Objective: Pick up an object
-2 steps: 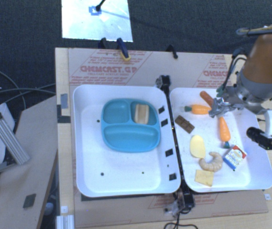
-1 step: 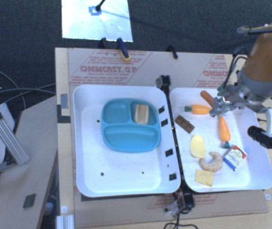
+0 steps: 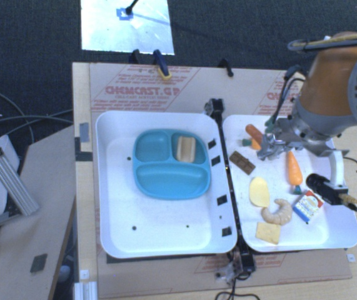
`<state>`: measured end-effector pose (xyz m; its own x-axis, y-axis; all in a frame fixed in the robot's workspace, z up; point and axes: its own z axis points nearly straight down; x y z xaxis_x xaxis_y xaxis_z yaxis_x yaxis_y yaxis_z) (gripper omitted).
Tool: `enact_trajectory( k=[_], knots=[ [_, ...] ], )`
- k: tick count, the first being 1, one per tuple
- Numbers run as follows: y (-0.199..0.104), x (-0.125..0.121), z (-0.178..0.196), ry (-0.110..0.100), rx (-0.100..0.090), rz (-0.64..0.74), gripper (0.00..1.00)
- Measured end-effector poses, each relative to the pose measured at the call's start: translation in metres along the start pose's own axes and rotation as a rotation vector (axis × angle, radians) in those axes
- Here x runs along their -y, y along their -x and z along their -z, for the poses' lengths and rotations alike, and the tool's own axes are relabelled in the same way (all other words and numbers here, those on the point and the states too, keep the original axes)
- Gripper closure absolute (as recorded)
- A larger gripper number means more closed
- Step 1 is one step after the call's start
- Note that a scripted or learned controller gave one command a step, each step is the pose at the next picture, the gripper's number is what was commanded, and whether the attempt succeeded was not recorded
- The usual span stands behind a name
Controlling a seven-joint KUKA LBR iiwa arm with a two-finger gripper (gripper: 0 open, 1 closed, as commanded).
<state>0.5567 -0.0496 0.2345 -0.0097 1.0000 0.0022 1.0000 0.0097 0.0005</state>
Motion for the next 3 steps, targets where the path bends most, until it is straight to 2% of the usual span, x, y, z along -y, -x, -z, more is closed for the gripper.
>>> enact_trajectory(
  k=[1,2,3],
  knots=[
    [-0.049,0.015,0.004,0.0,0.0,0.0,1.0],
    [-0.093,0.038,-0.019,-0.002,0.0,-0.001,1.0],
    [-0.104,0.049,-0.005,0.001,0.001,-0.003,1.0]
  ],
)
